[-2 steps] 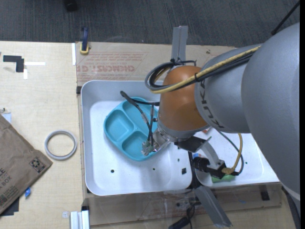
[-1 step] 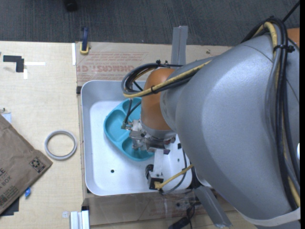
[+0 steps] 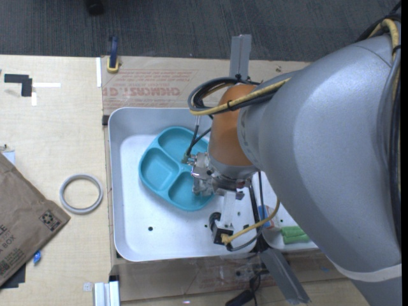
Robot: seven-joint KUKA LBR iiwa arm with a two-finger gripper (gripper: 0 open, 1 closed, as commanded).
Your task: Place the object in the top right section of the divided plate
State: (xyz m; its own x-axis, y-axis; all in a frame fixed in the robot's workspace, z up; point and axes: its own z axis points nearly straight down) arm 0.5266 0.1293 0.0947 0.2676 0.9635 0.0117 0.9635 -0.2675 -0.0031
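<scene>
1 fixed cam above bench (image 3: 51, 126), slanted downward, fairly near, arm (image 3: 331, 152) from right.

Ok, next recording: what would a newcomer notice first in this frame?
The bulky grey arm fills the right side, its orange band hanging over the white bin. Under it lies a turquoise divided plate, partly hidden by the wrist. A tape ring sits on the bench to the left.
</scene>
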